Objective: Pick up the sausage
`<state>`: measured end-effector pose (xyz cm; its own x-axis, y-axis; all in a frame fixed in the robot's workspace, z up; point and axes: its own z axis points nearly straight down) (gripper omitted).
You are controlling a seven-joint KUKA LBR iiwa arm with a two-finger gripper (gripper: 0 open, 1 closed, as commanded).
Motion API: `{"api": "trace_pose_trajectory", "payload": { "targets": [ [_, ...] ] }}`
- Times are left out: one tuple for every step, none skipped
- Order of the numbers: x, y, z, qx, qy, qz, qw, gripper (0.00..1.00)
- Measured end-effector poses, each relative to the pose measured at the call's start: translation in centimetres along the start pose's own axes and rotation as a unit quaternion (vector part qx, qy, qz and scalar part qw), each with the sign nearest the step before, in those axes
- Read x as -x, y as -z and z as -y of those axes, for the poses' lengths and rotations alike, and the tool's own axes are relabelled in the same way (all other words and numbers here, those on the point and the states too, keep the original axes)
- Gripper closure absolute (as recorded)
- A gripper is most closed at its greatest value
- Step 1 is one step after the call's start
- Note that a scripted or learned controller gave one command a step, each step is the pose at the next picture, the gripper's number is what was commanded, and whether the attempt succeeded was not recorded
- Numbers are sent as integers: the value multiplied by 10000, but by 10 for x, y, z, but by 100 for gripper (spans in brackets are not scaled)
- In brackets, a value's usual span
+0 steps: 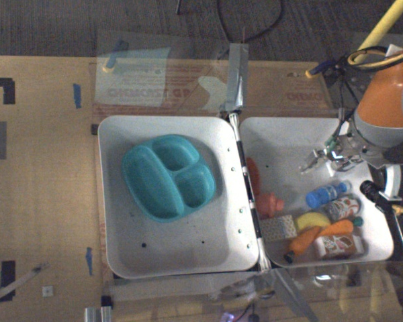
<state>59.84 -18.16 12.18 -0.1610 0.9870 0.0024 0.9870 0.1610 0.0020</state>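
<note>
The sausage point(253, 176) is a slim red-orange piece lying lengthwise against the left wall of the right bin point(282, 134). My gripper point(321, 161) hangs over the upper right part of that bin, well to the right of the sausage and apart from it. Its metal fingers are spread open and hold nothing. The grey arm with its orange band point(384, 106) comes in from the right edge.
A pink chunk point(269, 204) lies just below the sausage. Along the right bin's front are a speckled block point(277, 227), yellow fruit point(311, 219), carrot point(314, 236), blue bottle point(326, 194), can point(342, 208) and carton point(338, 247). A teal divided plate point(168, 176) sits in the left bin.
</note>
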Motion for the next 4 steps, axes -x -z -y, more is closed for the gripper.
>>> {"api": "trace_pose_trajectory", "payload": {
  "targets": [
    [-55,17,-34,7,-912,22,9958,0],
    [-88,15,-27,-19,-727,10,9974,0],
    [-53,-33,46,35,-520,16,9986,0],
    [-96,-29,39,-7,-496,12,9988,0]
  ]
}}
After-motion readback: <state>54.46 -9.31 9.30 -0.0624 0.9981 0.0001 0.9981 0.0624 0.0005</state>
